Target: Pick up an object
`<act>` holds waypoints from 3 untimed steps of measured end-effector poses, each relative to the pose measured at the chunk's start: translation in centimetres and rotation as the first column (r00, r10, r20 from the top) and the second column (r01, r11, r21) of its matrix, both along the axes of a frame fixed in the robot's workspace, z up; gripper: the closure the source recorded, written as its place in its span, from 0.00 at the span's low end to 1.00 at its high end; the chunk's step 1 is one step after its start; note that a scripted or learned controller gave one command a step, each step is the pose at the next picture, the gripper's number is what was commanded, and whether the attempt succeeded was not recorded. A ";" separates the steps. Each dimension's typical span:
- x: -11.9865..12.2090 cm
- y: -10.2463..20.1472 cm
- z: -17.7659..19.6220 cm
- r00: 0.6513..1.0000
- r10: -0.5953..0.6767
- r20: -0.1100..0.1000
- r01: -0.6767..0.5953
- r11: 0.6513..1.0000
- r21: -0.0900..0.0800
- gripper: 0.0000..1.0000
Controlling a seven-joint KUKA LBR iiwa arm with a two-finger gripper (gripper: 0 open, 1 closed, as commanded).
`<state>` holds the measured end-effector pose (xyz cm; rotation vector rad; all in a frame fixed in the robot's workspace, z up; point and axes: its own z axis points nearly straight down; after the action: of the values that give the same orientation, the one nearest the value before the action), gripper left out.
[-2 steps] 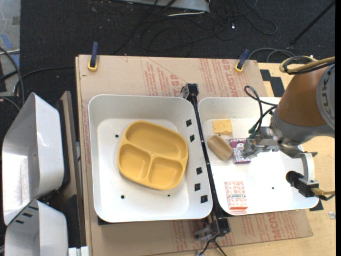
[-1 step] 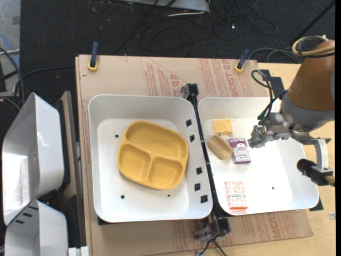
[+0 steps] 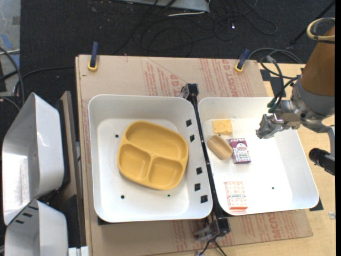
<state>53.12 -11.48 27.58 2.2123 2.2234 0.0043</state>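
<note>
White right bin (image 3: 298, 196), small box (image 3: 240, 151) probably just left of fingers (image 3: 265, 131)

Yellow divided tray (image 3: 152, 155), tan bread roll (image 3: 218, 146), maroon-and-white carton (image 3: 240, 151) (in white bins (image 3: 101, 143)).

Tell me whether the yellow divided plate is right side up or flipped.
Right side up: the yellow divided plate in the left bin shows its three recessed compartments facing the camera.

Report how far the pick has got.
Nothing looks picked yet: the yellow block, the tan roll, the small carton and the flat packet all lie in the right bin. The claw hangs above that bin, right of the block, with nothing visible in it. Lowering, gripping and lifting remain.
</note>
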 end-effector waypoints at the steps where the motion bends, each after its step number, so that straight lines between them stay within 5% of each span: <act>1: 1.7 5.6 -1.9 1.000 0.004 -0.007 -0.004 1.000 0.003 1.00; 3: 5.3 16.0 -4.3 1.000 0.003 -0.006 -0.003 1.000 0.002 1.00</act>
<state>58.41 4.47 23.31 2.2131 2.2307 -0.0005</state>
